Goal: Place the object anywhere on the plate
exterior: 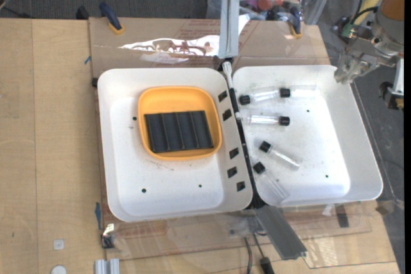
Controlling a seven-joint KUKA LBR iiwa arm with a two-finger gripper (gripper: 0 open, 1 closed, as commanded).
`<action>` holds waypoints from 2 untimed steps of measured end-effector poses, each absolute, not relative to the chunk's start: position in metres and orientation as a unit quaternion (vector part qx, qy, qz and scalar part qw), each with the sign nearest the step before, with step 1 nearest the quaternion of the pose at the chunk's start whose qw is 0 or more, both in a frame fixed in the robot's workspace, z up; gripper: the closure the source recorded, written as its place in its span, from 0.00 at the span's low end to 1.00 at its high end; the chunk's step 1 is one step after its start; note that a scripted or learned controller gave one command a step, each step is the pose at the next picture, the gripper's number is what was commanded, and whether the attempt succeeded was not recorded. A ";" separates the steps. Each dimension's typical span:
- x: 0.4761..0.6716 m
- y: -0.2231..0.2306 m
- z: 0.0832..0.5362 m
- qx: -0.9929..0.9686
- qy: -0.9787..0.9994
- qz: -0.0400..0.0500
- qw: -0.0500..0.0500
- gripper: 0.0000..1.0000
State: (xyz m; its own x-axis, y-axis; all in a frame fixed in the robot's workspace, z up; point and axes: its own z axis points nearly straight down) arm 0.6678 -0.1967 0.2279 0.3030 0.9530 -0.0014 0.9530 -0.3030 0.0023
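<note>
Tubes, four clear ones with black caps, lay scattered in the right bin (334, 131). The farthest tube (264, 96) lay roughly crosswise near the bin's far-left part, with a black cap showing at each end. Just nearer, a second tube (268, 119) lay almost level, its cap on the right. A third tube (277, 154) slanted down to the right, cap at its upper left. The fourth tube (268, 179) sat closest to the near-left corner, cap toward the divider between the bins.

In the left bin (122, 157) rested an orange plate (178, 99) with rounded corners, and a black ribbed insert (178, 131) lay across its middle. None of the tubes touched the plate; all were well apart from it, on the other side of the divider.

At the far right the gripper (352, 67) hung over the right bin's far-right corner, apart from every tube. Its pale fingers were blurred, so whether they stood apart or together I could not tell.
</note>
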 end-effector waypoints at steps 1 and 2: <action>0.668 -0.207 0.272 0.712 0.702 0.001 0.002 1.00; 0.668 -0.220 0.345 0.637 0.771 0.001 0.003 1.00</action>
